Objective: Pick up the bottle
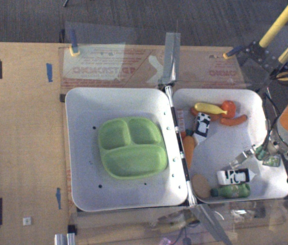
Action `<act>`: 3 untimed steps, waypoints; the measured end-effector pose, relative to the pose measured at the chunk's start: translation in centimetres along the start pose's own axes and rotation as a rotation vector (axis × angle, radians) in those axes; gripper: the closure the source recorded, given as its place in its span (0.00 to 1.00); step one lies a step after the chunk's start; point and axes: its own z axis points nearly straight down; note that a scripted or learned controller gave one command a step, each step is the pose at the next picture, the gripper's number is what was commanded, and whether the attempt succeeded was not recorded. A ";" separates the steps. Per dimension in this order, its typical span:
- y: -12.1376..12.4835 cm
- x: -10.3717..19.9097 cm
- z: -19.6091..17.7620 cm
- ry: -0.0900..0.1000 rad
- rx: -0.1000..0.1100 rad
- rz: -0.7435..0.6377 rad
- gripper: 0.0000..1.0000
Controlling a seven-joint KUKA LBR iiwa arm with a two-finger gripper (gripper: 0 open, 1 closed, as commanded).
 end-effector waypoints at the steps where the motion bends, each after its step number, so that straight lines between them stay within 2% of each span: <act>1: 5.0 13.9 -5.9 -0.001 0.002 0.125 0.00; 2: 6.5 12.2 -5.9 -0.002 0.001 -0.027 0.00; 3: 15.6 2.9 1.6 -0.014 -0.025 -0.073 0.00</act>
